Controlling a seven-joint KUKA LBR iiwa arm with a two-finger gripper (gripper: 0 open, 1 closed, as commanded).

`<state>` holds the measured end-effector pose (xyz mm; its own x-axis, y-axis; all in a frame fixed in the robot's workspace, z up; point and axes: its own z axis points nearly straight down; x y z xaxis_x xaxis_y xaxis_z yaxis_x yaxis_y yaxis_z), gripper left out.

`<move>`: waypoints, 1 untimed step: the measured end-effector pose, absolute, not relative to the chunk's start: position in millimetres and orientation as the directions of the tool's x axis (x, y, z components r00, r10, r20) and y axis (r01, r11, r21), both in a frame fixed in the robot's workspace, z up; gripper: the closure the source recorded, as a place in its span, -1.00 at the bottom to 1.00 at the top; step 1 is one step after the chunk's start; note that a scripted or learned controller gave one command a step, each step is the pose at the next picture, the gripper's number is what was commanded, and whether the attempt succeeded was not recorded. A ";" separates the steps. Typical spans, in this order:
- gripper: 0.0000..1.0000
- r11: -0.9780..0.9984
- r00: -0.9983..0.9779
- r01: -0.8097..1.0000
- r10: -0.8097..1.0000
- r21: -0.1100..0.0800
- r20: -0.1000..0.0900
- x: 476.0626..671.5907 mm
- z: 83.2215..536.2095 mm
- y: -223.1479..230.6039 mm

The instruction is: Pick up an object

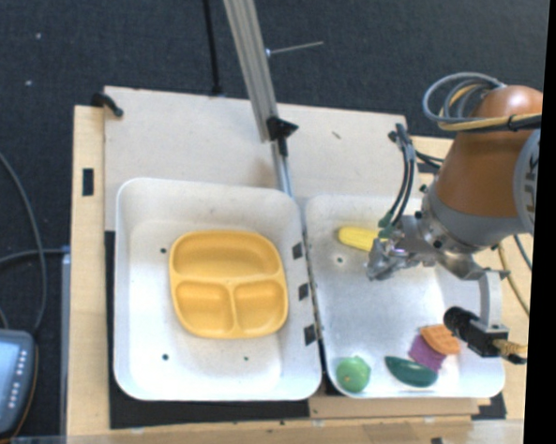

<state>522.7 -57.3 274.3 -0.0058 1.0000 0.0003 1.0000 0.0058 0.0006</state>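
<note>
Yellow banana-shaped toy lies in the upper left part of the right bin, long axis roughly horizontal in frame, smooth bright yellow, its right end running under the gripper hardware. Gripper sits right of centre frame, just beside the banana's right end and slightly below it; fingers are dark and foreshortened from this angle (opening cannot be told, and nothing is visibly between them). Grey arm with orange band fills the upper right of the frame, cables looping over its top. Other contents of the right bin, all along its lower edge: green round fruit-like toy at lower left corner, dark green elongated toy just right of it, purple piece touching an orange piece above that, close to a black fitting on the arm. Left bin holds a yellow three-compartment plate, centred, well apart from the banana. A slanted aluminium rail runs from top centre down to the seam between the bins.
</note>
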 end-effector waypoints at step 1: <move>1.00 0.006 -0.006 1.000 1.000 0.001 0.000 537.6 263.8 -10.7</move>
<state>537.6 -10.7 263.8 -0.0062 1.0000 0.0001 1.0000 0.0062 0.0009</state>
